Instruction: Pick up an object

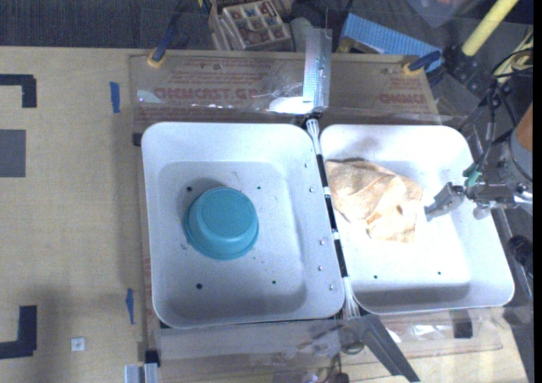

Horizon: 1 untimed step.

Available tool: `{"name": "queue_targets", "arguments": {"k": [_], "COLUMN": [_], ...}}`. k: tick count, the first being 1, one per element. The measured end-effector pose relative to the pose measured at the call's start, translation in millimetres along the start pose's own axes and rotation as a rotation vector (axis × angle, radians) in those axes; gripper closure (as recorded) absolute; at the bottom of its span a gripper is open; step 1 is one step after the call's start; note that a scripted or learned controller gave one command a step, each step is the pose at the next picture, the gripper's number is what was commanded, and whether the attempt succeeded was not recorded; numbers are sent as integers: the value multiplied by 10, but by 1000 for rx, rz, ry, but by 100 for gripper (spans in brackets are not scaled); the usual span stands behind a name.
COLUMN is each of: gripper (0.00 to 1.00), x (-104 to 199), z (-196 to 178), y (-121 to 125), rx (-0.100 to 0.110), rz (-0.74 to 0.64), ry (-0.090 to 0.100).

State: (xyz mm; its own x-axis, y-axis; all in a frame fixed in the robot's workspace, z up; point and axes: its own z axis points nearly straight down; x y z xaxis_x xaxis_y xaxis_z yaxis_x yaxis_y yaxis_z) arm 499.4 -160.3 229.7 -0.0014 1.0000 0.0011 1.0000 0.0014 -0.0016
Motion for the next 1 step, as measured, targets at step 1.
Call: {"name": "queue_targets", "arguments": {"k": [1], "gripper": [0], "x": [395], "z": [1380], "y": [552], "rx": [-17], "rz": [18], "ry": [-3]}}
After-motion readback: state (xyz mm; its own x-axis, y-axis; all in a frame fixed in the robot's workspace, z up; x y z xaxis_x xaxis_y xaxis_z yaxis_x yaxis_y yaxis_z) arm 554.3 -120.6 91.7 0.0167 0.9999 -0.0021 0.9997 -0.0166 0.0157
